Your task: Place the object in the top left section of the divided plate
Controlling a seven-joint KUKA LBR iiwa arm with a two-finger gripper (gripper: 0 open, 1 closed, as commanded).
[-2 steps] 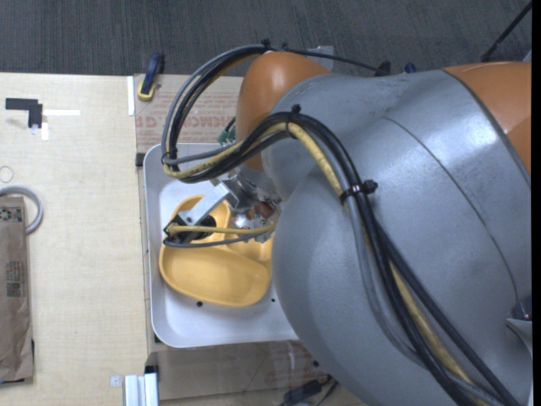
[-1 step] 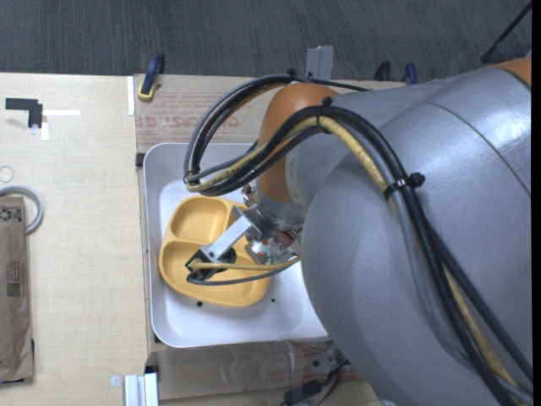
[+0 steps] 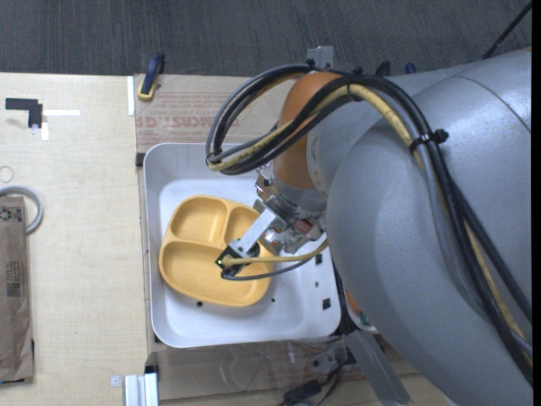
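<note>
A yellow divided plate (image 3: 199, 265) lies in the left white bin (image 3: 169, 311). It has two small sections at the top and one wide section below. The top left section (image 3: 196, 220) holds nothing that I can see. My gripper (image 3: 283, 233) hangs over the plate's right rim, by the top right section, and the orange-banded wrist above hides most of it. The grey arm covers the whole right side of the view.
A blue and yellow tool (image 3: 151, 76) lies on the cardboard behind the bin. A brown packet (image 3: 15, 286) and a grey ring (image 3: 30, 205) sit on the wooden bench at the left. Bare bin floor shows in front of the plate.
</note>
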